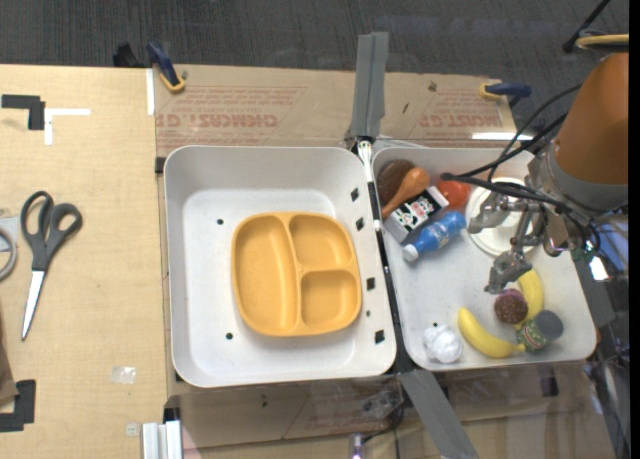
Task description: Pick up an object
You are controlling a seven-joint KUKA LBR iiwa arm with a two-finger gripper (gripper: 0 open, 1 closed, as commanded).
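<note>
gripper [512, 269] low over the right bin [440, 292], fingertips pointing down at the back-right part of the clutter, tips look slightly apart with nothing seen between them, so reads as open and empty. just under/beside the tips: a small dark reddish ball [510, 306], close to the tips but contact not clear. touching that ball on its right a short yellow banana [532, 292], and below it a longer banana [486, 335] curving along the front of the bin, with a small grey-green round thing [541, 330] at its right end. white crumpled ball [441, 345] near the front-left corner of that bin. further back: blue bottle [436, 236], black-and-white box [414, 211], brown club-shaped item [401, 185], a red piece [453, 190], white round dish [498, 219] behind the gripper. left bin [190, 277] holds a yellow divided tray [297, 273]. scissors [40, 247] lie on the bench well to the left. progress: judged as approach stage only, no object lifted, everything resting in the bins; left to do is close on something (likely the dark ball or short banana) and raise it.
</note>
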